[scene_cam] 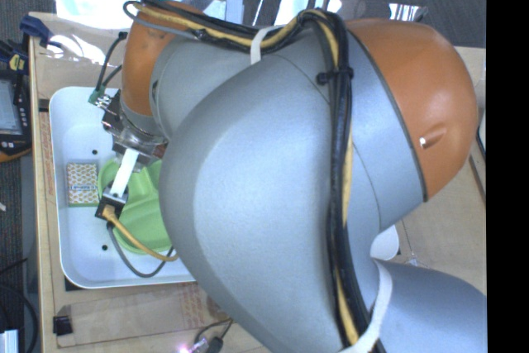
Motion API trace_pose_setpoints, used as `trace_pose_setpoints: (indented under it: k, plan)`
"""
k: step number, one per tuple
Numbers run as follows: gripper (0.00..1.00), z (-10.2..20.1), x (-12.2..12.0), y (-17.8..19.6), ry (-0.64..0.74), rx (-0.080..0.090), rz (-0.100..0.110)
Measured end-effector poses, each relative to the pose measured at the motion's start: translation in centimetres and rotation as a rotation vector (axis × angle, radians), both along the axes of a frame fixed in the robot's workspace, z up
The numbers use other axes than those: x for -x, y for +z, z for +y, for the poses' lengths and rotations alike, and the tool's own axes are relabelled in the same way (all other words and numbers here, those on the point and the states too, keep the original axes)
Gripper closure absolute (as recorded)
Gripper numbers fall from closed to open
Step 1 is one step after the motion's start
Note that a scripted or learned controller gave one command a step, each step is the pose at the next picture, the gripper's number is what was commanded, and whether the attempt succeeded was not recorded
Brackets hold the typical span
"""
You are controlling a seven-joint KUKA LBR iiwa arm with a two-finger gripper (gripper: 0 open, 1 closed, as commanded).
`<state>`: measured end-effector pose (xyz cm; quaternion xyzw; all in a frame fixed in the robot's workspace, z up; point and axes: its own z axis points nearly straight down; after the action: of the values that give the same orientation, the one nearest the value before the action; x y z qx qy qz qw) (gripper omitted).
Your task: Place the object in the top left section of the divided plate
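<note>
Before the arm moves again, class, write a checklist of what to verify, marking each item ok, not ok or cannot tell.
1. Green plate lies in the white bin: ok.
2. Patterned square placed on the plate: not ok, it lies beside it in the bin.
3. Plate's top left section in clear sight: not ok, the arm covers much of the plate.
4. Anything held: cannot tell.

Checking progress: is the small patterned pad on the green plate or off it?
Off it: the pad lies on the floor of the white bin, beside the green plate.
</note>
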<state>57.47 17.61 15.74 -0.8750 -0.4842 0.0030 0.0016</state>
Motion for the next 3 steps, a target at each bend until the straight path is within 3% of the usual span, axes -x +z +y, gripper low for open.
trace_pose_setpoints:
  k: [1,2,3]
  plan:
    - [1.00,-0.4,4.2,8.4,0.021,-0.002,-0.003]
    - [1.00,3.5,7.8,1.0,-0.207,0.002,0.002]
    - [1.00,-0.1,5.0,3.4,-0.363,0.002,-0.001]
